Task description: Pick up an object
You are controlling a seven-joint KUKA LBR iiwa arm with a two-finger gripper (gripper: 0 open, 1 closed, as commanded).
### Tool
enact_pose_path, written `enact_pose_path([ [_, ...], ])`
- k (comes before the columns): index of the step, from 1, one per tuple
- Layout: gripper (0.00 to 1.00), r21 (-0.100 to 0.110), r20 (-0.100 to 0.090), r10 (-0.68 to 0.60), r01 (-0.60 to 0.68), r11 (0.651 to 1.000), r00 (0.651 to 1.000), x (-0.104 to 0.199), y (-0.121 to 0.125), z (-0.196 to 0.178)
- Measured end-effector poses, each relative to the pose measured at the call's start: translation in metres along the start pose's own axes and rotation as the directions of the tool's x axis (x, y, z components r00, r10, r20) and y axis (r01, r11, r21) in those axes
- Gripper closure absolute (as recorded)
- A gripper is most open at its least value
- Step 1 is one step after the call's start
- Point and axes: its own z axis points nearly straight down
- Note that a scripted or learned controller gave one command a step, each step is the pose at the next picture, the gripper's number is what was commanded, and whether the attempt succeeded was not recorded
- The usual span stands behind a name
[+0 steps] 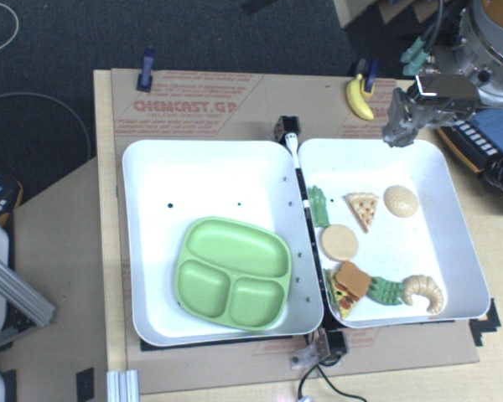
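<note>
End effector point(400, 129) above right bin's point(461, 216) far rim, toy foods inside

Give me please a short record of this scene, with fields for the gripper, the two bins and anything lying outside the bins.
gripper: gripper above the far rim of the right bin, no object between its fingers
left bin: green divided tray
right bin: pizza slice, round bun, tan disc, sandwich, croissant, two green toy pieces
outside bins: banana on the board behind the right bin
</note>
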Motion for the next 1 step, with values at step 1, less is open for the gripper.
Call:
enact_pose_path([
  [1,1.00,0.027,0.003,0.001,-0.001,1.000,1.000,-0.0477,0.0119,0.0621],
])
